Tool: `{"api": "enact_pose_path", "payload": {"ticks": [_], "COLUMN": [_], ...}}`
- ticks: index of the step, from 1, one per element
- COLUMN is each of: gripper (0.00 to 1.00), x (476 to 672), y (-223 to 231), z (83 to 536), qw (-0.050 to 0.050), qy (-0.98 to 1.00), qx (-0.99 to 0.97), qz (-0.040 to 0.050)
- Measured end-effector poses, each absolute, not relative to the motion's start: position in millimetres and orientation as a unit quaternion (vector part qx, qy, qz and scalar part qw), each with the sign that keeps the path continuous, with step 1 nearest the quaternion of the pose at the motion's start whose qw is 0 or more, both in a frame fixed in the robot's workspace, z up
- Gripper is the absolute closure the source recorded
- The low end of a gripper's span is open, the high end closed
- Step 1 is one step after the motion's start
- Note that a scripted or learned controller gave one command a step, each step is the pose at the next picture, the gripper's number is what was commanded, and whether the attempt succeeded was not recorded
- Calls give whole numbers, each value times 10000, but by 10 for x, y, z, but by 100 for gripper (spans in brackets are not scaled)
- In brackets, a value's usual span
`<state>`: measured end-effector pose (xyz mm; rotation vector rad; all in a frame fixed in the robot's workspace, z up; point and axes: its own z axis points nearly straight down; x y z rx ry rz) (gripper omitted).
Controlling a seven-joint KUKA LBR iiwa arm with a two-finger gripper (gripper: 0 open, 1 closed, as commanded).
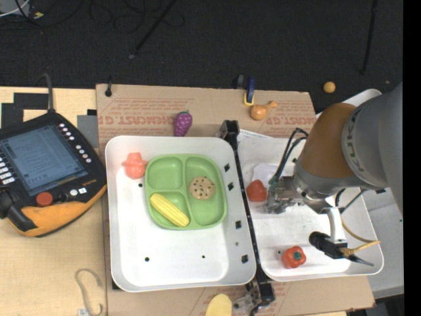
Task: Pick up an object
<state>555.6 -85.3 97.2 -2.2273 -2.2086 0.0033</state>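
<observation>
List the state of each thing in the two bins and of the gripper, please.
Green tray: flat in left bin.
Corn: lying in tray.
Cookie: flat in tray.
Pink toy: in left bin, beside tray.
Red toy: in right bin, near gripper.
Tomato: loose in right bin.

right bin (pixel 368 242) partly under arm (pixel 342 153), claw (pixel 276 201) fingers unclear
</observation>
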Motion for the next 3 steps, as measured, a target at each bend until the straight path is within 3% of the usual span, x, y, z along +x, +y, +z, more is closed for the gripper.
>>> {"api": "enact_pose_path", "payload": {"ticks": [2, 3], "gripper": [100, 100], "x": [5523, 5525], "y": [-874, -885], "z": [2048, 2284], "qw": [-4, 3], "qy": [-7067, -7068], "qx": [-7075, -7074], "qz": [-6, -1]}}
